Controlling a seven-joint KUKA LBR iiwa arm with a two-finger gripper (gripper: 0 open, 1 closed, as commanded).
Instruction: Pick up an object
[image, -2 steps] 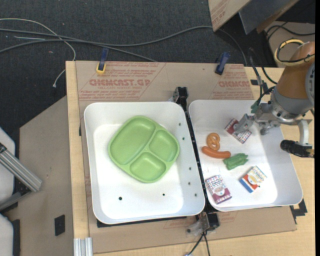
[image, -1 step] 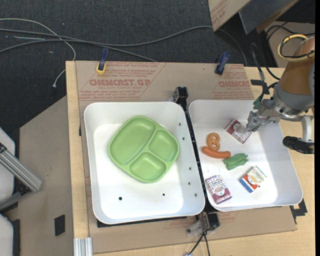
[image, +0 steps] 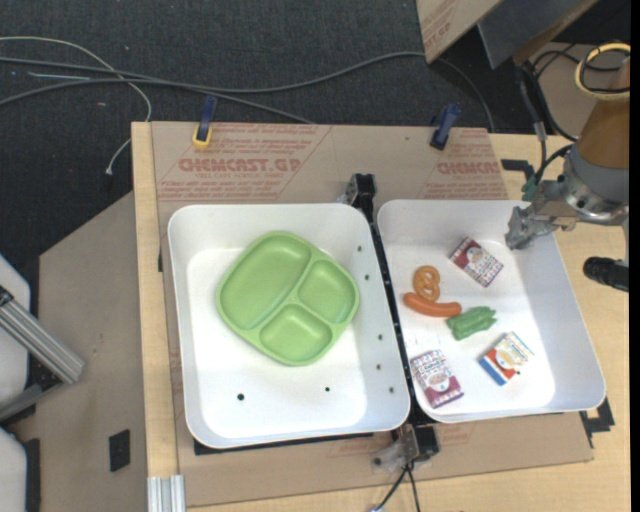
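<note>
Two white bins sit side by side. Left bin (image: 190, 300) holds a green plate (image: 288, 297); right bin (image: 575, 330) holds a hot dog (image: 433, 306), pretzel (image: 428, 280), green toy (image: 471, 322) and three small packets. Gripper (image: 522, 228) hovers near the far rim, carrying nothing, so picking has not begun.

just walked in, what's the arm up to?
The arm's hand hovers at the upper right edge of the right bin, holding nothing visible. Loose in that bin: three small snack packets, a pretzel, a toy hot dog and a green toy. The left bin holds a green divided plate. No pick made yet.
</note>
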